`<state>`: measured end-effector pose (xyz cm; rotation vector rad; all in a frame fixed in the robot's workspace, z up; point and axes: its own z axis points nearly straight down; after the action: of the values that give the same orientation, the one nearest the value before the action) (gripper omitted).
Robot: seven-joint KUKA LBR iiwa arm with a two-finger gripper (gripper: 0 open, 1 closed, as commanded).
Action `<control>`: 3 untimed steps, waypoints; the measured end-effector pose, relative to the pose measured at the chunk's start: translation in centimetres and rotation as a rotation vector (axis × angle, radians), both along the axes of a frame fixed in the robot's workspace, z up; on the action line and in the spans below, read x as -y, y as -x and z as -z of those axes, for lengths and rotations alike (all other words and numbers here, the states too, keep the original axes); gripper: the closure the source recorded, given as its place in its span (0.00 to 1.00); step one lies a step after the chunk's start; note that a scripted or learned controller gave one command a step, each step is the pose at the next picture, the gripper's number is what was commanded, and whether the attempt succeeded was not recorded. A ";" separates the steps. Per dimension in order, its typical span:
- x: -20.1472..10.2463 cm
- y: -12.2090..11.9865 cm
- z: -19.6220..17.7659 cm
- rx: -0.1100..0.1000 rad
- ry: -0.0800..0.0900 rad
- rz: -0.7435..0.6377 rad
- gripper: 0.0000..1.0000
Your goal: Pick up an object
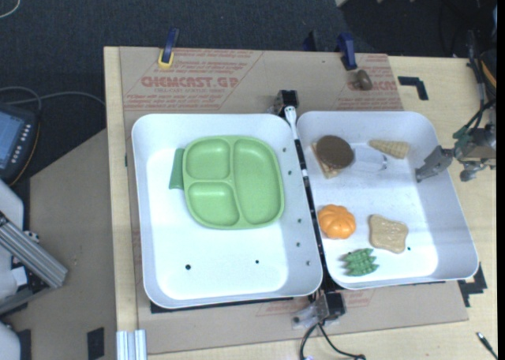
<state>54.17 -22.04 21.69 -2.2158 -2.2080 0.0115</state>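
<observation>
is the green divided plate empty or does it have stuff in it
Empty. The green divided plate lies flat in the left bin, and all three of its compartments show only bare green.

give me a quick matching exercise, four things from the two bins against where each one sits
Things:
1. green divided plastic plate
2. orange toy pumpkin
3. tan cone-shaped piece
4. green leafy toy vegetable

Places:
A. right bin, far edge
B. left bin
C. right bin, near edge
D. right bin, beside the divider between the bins

Pairs: 1-B, 2-D, 3-A, 4-C
</observation>
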 end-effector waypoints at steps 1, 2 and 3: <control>0.0 -0.3 -0.8 0.014 0.004 -0.004 0.00; -0.5 -0.4 5.5 0.008 0.001 -0.004 0.00; -1.4 -0.2 10.2 0.008 0.001 -0.004 0.00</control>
<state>54.33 -20.66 11.49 -2.2155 -2.2164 0.0037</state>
